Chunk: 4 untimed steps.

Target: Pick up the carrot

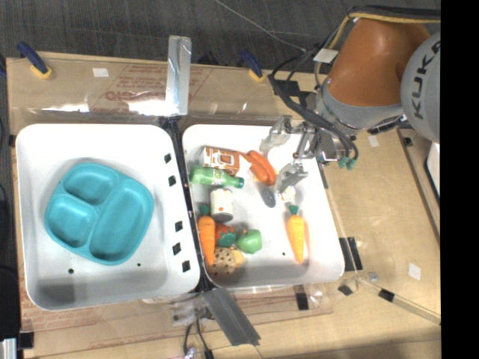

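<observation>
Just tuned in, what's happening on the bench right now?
The arm's gripper hangs over the right bin, among the toy food. One carrot lies just below it near the bin's right wall, another carrot by the left wall. Nothing is lifted yet. A teal divided plate sits in the left bin.

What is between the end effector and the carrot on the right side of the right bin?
Nothing visible stands between them. The end effector is over the upper part of the right bin, and the carrot lies just below it in the view, apart from the other items, on bare bin floor.
</observation>
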{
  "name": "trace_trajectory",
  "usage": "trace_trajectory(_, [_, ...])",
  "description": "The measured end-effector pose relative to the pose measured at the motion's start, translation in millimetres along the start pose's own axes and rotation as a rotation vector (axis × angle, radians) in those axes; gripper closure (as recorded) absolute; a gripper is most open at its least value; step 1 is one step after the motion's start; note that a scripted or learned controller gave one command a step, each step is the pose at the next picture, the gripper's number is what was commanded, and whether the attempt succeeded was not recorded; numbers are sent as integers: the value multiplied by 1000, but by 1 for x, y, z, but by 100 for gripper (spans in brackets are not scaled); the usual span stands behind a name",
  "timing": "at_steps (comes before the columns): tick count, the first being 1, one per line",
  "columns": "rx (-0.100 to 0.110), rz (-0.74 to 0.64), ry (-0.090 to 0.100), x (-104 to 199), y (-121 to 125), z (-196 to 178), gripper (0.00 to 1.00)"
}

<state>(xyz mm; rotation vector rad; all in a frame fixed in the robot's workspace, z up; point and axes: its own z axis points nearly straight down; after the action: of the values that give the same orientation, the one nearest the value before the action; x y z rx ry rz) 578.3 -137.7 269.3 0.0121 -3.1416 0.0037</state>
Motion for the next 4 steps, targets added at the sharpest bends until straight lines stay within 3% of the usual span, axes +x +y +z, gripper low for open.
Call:
trace_trajectory(1, [-6,-224,8,25,-22,160,0])
trace_trajectory(2, [-3,-263,-1,49,-72,177,0])
trace_trajectory(3, [-3,-272,-4,47,-69,166,100])
trace_trajectory(4, [0,-554,-5,25,-69,100,100])
